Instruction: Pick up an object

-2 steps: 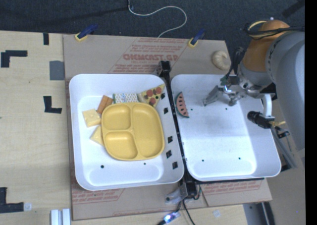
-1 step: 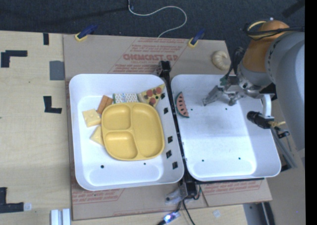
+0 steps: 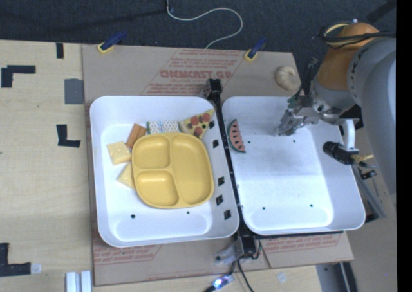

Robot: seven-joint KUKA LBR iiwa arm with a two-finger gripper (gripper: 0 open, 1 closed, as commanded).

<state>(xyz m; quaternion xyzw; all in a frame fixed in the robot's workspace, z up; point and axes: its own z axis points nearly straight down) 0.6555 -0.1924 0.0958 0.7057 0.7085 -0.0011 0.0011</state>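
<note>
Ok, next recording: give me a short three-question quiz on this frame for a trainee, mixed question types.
1. True or false: the yellow plastic three-compartment plate lies in the right white bin.
2. Multiple choice: the small red watermelon-slice toy lies (A) against the right bin's left wall, (B) on the yellow plate, (C) on the cardboard outside the bins.
3. Fill in: the grey arm's two-finger gripper is over the ___ bin.

Key: 1 false, the plate lies in the left white bin. 2 A. 3 right, near that bin's far edge.
</note>
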